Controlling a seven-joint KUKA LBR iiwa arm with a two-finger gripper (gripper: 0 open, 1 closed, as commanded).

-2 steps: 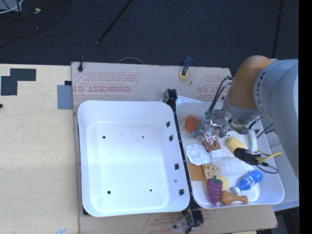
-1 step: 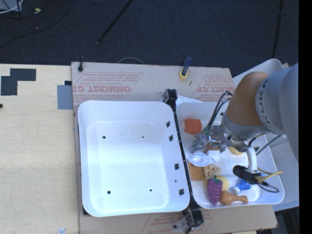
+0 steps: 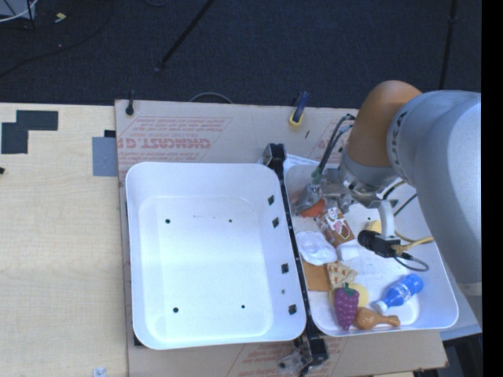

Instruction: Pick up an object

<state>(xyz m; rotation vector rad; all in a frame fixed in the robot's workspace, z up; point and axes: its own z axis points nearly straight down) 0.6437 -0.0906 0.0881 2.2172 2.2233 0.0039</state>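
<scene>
The arm is reaching into the right bin (image 3: pixel 440 309), its gripper (image 3: pixel 324 203) hanging low over a red toy (image 3: pixel 310 207) near the bin's left wall. Whether the claw is spread or pinching cannot be told. A blue bottle (image 3: pixel 402 291) and purple grapes (image 3: pixel 346 306) are lying near the front.

Arm (image 3: pixel 440 171) cut off at right edge — covers right bin's (image 3: pixel 440 309) far corner; gripper fingers hidden.

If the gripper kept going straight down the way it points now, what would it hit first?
Most likely the orange toy in the right bin, which lies right under the gripper; the patterned packet sits just beside it. Depth is hard to judge.
</scene>
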